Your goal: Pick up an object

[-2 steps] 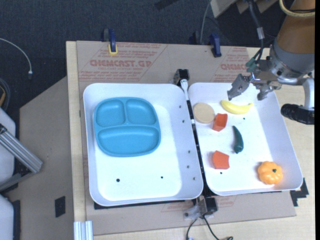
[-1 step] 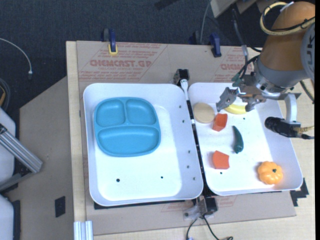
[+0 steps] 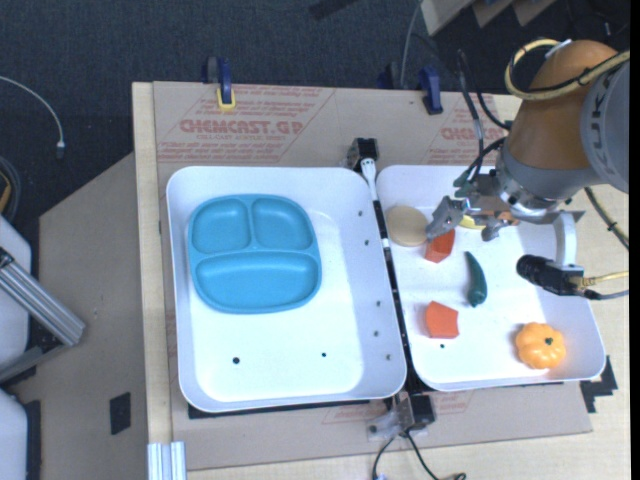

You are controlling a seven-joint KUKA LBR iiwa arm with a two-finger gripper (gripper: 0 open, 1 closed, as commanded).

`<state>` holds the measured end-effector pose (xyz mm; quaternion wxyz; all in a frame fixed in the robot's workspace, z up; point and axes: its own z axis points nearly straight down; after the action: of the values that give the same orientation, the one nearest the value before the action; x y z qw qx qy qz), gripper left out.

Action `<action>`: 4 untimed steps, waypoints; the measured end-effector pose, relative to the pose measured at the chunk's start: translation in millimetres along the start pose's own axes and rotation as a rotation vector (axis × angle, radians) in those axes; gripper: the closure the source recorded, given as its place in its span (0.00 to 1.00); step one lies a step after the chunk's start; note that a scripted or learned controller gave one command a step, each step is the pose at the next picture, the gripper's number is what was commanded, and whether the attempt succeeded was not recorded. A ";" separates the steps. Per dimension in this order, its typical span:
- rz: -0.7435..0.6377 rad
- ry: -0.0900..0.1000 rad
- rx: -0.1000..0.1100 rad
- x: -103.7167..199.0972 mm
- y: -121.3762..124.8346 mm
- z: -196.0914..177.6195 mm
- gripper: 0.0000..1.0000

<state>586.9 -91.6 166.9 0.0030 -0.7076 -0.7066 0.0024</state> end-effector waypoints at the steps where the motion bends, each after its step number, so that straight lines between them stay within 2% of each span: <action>1: -0.001 0.000 -0.002 -2.2 5.9 46.0 0.00; 2: 0.000 -0.001 -0.009 -2.5 7.4 32.0 1.00; 4: -0.002 -0.003 -0.014 -12.8 20.9 -64.6 1.00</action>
<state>608.2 -104.5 231.4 -0.0030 -0.7067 -0.7075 -0.0018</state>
